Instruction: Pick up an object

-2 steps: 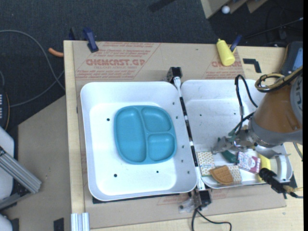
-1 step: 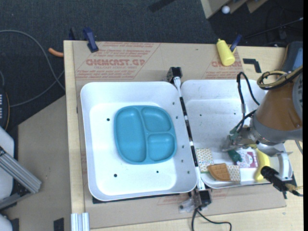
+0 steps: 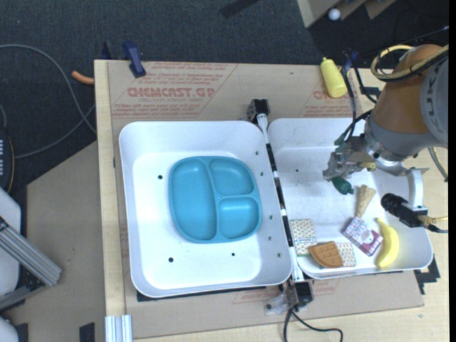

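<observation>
While the claw [image 3: 342,177] hung low over the right bin [image 3: 306,137], its state impossible to tell, the reach seemed underway, next needing descent onto the teal object [image 3: 345,186].

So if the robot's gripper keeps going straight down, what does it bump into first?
Probably the small green thing right under the gripper in the right bin. It may already be touching it; depth is hard to judge from above.

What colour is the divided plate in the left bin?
Light blue; the plate shows clearly in the camera view, lying in the white left bin.
</observation>
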